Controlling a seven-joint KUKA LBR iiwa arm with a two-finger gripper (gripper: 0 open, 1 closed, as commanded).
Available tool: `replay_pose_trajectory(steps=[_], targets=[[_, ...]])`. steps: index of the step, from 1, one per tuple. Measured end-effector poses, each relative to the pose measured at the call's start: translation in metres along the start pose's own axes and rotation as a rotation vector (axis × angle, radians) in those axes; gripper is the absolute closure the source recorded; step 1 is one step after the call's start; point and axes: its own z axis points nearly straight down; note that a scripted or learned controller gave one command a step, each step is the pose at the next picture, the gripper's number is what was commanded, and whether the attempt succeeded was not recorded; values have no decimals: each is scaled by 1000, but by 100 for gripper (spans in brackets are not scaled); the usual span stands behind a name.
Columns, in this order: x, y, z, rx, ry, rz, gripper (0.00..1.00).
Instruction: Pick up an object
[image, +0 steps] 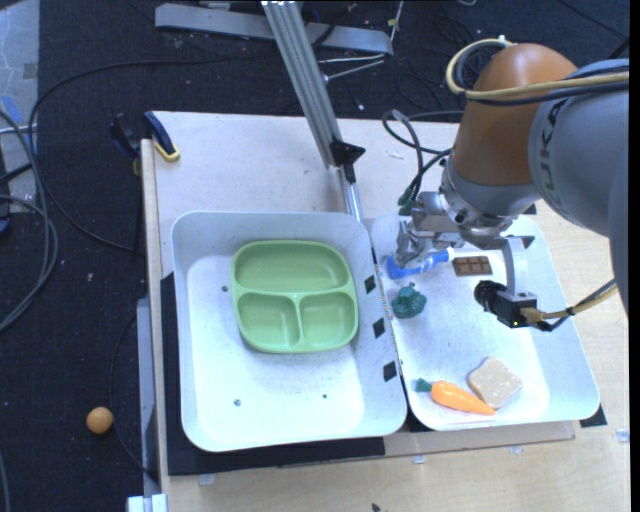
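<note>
- Jaws (412, 252) low over right bin (560, 385), near its upper-left corner; open or clenched cannot be told.
- Blue object (412, 266) right at the jaws, grasp unclear.
- Teal toy (408, 301) just below.
- Brown block (471, 266) beside; carrot (460, 397) and bread slice (496, 381) at near edge.
- Green divided plate (296, 296) in left bin (215, 400).

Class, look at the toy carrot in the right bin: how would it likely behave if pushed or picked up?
The carrot is tapered and rounded, so it would probably roll in a curve when pushed. It looks like smooth moulded plastic, likely light, stiff and somewhat slippery. It lies beside the bread slice, which may block it.
</note>
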Motion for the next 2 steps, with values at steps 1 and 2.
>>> replay_pose_trajectory(steps=[1, 2], targets=[[51, 7, 4, 0, 0, 1, 100], [102, 35, 19, 0, 0, 1, 100]])
